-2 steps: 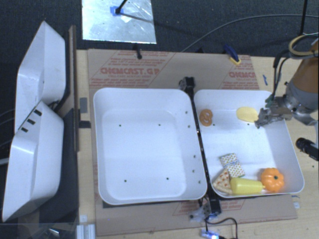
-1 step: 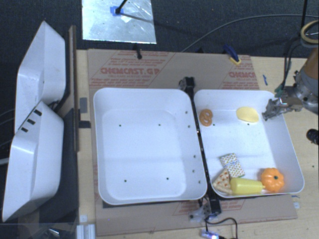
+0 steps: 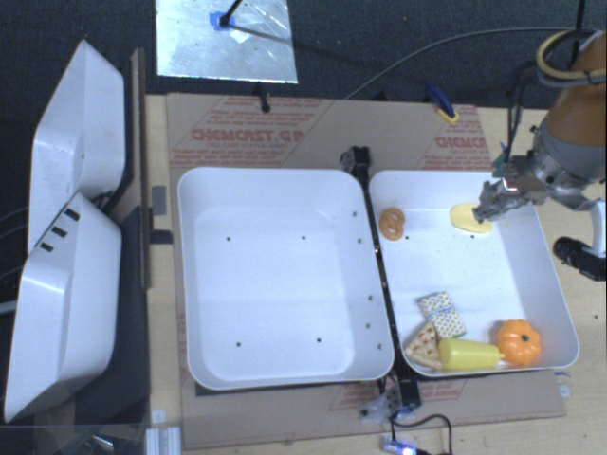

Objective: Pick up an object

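Arm comes in from the right, w/ the gripper [image 3: 490, 204] low over the far part of the right bin [image 3: 560, 292], right at the near edge of a pale yellow flat piece [image 3: 464, 218] lying on the bin floor. Gripper overlaps that piece's right side; can't tell if the fingers are spread or closed, too dark and small to read, and nothing is seen clamped between them. Other items in the same bin: a small brown pretzel-like ring [image 3: 392, 222] near the far left corner, close to the divider; a checkered cracker-like square [image 3: 442, 314] approx. mid-bin toward the near side; a tan wedge [image 3: 423, 346] just beside it, at the near left; a yellow oblong piece [image 3: 468, 354] touching the wedge; an orange pumpkin-like toy [image 3: 518, 341] just right of the oblong, at the near right corner. Left bin [image 3: 194, 282] sits alongside, sharing the middle edge. Both bins rest on a cardboard sheet [image 3: 285, 131] on the surface. A shiny metal plate [image 3: 225, 27] lies beyond the bins, at the far left.
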You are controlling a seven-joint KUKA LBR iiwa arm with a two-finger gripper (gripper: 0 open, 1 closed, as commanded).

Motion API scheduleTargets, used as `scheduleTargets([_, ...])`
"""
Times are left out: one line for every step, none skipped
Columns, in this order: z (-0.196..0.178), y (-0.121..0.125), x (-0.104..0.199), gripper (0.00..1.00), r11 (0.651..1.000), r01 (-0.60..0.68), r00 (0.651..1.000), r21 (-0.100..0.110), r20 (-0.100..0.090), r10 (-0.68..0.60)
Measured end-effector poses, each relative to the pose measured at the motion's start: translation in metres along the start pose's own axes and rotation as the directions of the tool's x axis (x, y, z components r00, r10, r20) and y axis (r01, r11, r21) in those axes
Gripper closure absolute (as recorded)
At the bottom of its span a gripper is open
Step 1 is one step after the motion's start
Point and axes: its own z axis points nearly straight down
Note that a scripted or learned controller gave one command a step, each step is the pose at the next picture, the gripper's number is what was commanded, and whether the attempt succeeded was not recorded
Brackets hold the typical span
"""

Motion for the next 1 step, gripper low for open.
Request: scheduleTargets([-0.004,0.0092,0.0506,1.0,1.0,0.001,1.0,0.0,-0.001,-0.001])
